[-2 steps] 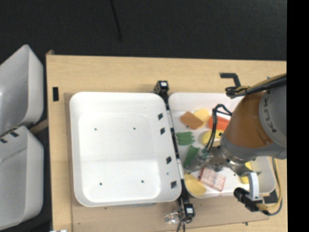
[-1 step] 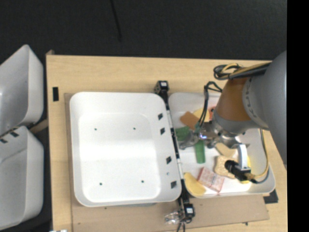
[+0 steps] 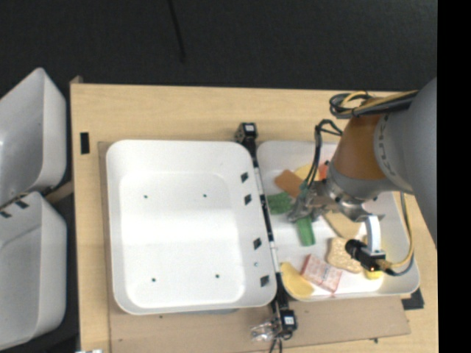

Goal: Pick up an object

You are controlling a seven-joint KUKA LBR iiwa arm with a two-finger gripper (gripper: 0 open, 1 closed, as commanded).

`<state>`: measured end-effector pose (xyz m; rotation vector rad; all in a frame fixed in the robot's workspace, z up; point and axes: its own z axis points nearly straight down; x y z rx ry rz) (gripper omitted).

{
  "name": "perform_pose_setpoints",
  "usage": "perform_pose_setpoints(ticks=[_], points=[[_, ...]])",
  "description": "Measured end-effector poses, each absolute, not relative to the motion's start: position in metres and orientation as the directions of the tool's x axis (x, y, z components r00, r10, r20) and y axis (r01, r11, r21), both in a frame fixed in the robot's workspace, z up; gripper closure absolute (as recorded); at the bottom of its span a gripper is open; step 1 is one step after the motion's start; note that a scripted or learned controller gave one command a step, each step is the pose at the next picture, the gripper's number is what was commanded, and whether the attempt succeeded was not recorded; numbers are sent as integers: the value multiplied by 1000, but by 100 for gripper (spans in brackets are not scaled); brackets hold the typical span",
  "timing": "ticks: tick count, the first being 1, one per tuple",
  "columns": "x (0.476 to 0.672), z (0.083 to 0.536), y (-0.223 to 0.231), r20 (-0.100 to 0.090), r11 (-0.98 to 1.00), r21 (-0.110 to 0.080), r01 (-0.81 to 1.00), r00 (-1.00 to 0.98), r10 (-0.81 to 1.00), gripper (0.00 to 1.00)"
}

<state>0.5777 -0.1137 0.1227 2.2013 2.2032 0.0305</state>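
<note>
Object for pickup: not settled, but the likeliest candidate is the green block (image 3: pixel 305 231), which lies in the right bin (image 3: pixel 409 274) just beneath the gripper (image 3: pixel 301 209). Taking items from largest to smallest: the bench (image 3: pixel 88 234) carries two shallow white bins side by side; the left bin (image 3: pixel 176 226) has only small dark marks on its floor. The arm (image 3: pixel 383 149), grey with an orange band, reaches into the right bin from the right and hangs low over its left half. That bin holds a scatter of small goods: a brown wedge (image 3: pixel 288 180) near the top, a second green piece (image 3: pixel 279 202) beside the dividing rim, a tan biscuit-like piece (image 3: pixel 341 254), a pink packet (image 3: pixel 321 273) and a yellow piece (image 3: pixel 294 282) at the lower edge. The pincer's tips blur against the green pieces, so I cannot tell whether they stand apart or together, nor whether anything sits between them. Judgement: to do this step well, the tips should straddle one green piece alone, clear of the bin wall and the neighbouring wedge, close fully, then lift straight up before any sideways travel.
</note>
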Motion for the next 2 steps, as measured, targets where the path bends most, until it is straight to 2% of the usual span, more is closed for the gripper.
perform_pose_setpoints(ticks=[1,2], points=[[638,208,-56,-1,9,16,1000,-9,1000,100],[659,226,10,2,9,7,1000,-9,1000,100]])
